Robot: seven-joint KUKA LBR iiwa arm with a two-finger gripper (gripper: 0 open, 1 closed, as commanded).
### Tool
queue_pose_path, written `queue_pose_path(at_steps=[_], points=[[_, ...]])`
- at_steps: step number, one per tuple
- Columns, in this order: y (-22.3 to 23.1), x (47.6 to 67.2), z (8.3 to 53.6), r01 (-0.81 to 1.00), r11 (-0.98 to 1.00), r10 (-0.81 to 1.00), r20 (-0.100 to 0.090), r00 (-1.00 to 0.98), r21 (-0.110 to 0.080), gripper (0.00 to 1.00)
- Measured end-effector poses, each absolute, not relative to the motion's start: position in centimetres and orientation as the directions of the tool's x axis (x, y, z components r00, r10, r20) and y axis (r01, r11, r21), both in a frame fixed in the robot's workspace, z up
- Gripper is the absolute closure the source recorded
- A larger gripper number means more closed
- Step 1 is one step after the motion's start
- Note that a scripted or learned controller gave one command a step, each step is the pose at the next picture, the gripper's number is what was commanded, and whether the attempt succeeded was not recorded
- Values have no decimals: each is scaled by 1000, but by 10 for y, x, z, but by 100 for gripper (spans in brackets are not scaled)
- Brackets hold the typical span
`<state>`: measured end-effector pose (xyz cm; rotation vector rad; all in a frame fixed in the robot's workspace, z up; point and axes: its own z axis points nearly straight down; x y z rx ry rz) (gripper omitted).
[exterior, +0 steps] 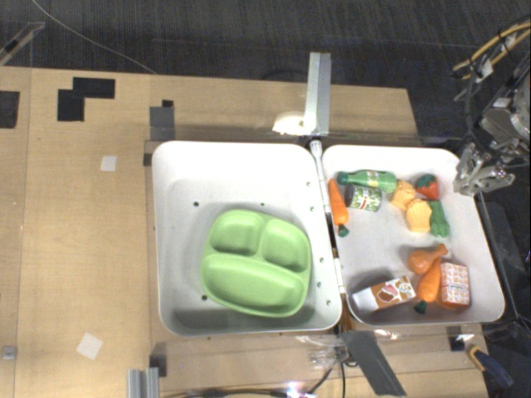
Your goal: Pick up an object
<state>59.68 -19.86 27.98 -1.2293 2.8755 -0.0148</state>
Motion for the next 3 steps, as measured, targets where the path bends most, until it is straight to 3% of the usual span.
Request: queue_pose_path(at_steps=[1, 2, 3], points=[[-137, 514, 252, -589, 808, -589, -7, -808, -5, 100], [-137, 516, 265, -589, 808, -589, -15, -808, -11, 100], [-207, 551, 130, -757, 653, -757, -5, -653, -8, 100]])
